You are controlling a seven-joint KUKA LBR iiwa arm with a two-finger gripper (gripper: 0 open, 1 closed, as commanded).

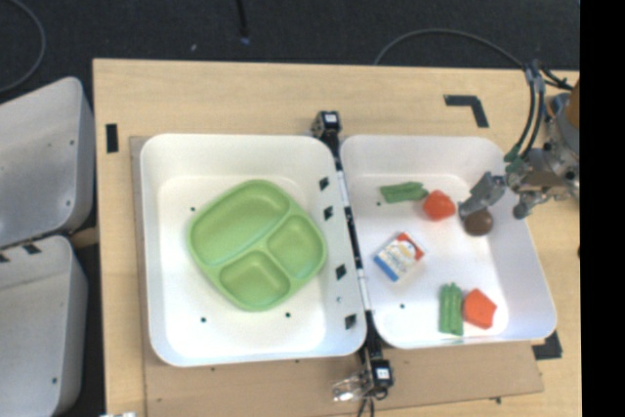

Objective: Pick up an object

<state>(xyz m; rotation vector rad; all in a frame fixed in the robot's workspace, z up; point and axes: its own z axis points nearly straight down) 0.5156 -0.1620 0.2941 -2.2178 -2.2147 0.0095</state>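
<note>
Hand [500,195] is positioned over the right bin's [518,293] far right edge, fingers spread, gripping nothing. A brown object [478,223] lies just beneath it; an orange object [439,205] lies left.

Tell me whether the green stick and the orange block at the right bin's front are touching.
Touching. The camera view shows the green stick lying against the orange block's left edge, no white between them.

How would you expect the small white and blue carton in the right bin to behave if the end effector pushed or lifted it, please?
The carton looks boxy and flat-sided, so it would probably slide rather than roll. It seems small and likely light, so a nudge may spin it. It lies apart from its neighbours, so it should move freely.
</note>
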